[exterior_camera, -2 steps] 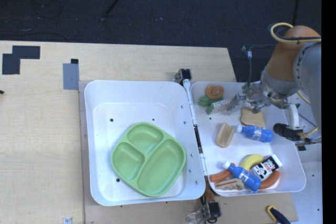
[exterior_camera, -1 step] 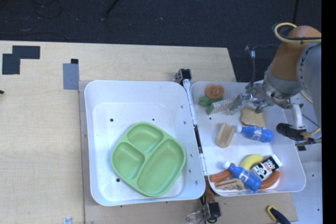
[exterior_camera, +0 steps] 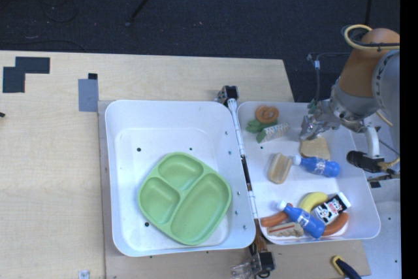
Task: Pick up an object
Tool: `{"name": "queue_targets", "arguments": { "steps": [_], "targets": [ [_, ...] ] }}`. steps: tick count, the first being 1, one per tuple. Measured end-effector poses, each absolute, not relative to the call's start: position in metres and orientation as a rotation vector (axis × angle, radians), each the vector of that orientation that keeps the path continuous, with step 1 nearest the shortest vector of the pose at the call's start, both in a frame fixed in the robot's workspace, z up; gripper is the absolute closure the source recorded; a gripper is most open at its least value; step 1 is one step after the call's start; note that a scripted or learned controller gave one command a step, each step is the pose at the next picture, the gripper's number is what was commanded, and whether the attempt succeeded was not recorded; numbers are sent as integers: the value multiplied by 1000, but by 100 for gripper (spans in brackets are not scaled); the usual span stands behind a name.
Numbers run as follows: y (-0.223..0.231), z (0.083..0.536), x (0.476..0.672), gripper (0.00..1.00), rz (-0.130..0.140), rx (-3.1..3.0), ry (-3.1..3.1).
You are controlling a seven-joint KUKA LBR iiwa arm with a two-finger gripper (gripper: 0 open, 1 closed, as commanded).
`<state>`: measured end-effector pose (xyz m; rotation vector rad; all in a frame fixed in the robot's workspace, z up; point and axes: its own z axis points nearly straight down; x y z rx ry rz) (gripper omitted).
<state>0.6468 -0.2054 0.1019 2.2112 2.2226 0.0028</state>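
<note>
My gripper (exterior_camera: 314, 129) hangs over the back of the right bin (exterior_camera: 372, 222), just above a tan toast slice (exterior_camera: 315, 148). Nothing shows between its tips. A blue bottle (exterior_camera: 319, 166) lies right beside the toast. Left of it rests a pale bread piece (exterior_camera: 279, 168). At the bin's back left are an orange coiled item (exterior_camera: 266, 114), a green leaf (exterior_camera: 255, 127) and a clear packet (exterior_camera: 276, 131). The front of the bin holds a banana (exterior_camera: 313, 200), a black-and-white carton (exterior_camera: 330, 208), a second blue bottle (exterior_camera: 304, 219) and a hot dog (exterior_camera: 280, 225).
The left bin (exterior_camera: 124, 140) holds a green divided plate (exterior_camera: 185, 196). A ridge (exterior_camera: 240, 160) with a clamp at the back separates the two bins. The arm's orange-banded wrist (exterior_camera: 362, 75) rises at the right edge. Wooden bench lies to the left.
</note>
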Motion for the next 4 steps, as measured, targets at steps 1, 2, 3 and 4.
{"name": "queue_targets", "arguments": {
  "steps": [1,2,3,4],
  "targets": [
    [-205,102,647,0,3,2211,2223],
    [-211,90,646,0,3,2218,2223],
    [-211,91,644,0,4,2216,2222],
    [-211,90,646,0,3,2214,2226]
  ]
}}
